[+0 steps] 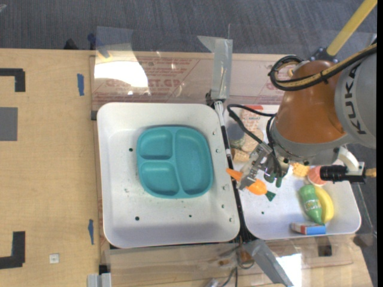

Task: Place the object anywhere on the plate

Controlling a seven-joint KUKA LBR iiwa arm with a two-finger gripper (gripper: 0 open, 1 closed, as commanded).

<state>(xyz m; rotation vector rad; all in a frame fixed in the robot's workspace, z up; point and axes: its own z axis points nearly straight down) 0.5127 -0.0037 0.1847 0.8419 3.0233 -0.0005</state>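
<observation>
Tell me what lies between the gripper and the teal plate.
In the camera view, between the gripper and the teal plate lie bare white floor of the left bin and the rims where the two bins meet.

— What lies in the right bin (353, 220)?
— A green bottle-shaped item (310, 201) with a yellow banana (326, 203) touching its right side, both toward the near right. Nearer still, a small flat piece, blue and red (308, 228), rests by the near wall.
— And beyond the bins?
— A wooden bench (48, 160) spreads left, marked with blue tape (80, 84) and black corner marks (16, 79). A clear plastic sheet (155, 79) stands at the far side.
</observation>
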